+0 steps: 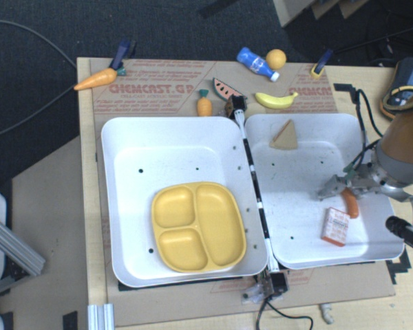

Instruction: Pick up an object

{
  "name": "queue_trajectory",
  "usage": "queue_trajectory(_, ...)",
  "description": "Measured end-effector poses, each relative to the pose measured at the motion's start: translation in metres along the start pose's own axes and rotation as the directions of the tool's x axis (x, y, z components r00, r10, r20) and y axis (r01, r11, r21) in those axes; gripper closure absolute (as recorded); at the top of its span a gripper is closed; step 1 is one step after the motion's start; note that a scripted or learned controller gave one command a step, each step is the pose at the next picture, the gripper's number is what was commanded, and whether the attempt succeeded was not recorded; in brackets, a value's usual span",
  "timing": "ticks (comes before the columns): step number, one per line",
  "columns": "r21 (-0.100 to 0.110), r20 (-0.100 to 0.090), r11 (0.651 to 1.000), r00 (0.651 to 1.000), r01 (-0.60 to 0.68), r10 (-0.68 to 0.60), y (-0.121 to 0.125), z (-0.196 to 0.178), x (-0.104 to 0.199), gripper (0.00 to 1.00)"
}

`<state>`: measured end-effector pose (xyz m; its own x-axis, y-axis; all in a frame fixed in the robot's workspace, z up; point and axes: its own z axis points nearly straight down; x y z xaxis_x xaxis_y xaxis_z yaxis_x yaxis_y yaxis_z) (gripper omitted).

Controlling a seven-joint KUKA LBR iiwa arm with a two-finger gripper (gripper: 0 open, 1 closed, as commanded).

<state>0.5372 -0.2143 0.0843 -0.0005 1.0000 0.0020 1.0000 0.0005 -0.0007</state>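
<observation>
Colours near the metallic grey gripper [339, 184]: just beside it, an orange sausage-shaped piece [350, 203]; below that, a red-and-white printed carton [336, 226]; up and to the left, a tan wedge [286, 135], all in the white right bin [299, 253]. Far left, a yellow three-part tray [197, 224] in the white left bin [124, 184]. Beyond the bins: yellow banana [276, 100], blue bottle [256, 63], orange carrot [95, 80].

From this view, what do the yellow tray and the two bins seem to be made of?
The yellow tray looks like moulded plastic with a matt finish: even colour, rounded edges, three smooth compartments pressed into it. The left bin and the right bin look like thin white plastic, slightly glossy, with rounded rims and soft reflections. This is probable only; the look cannot confirm it.
</observation>
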Motion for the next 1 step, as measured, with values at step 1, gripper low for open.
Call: queue_trajectory(1,-0.002,0.002,1.000,1.000,-0.001,0.001,0.0003,-0.0101,-0.0005,1.00)
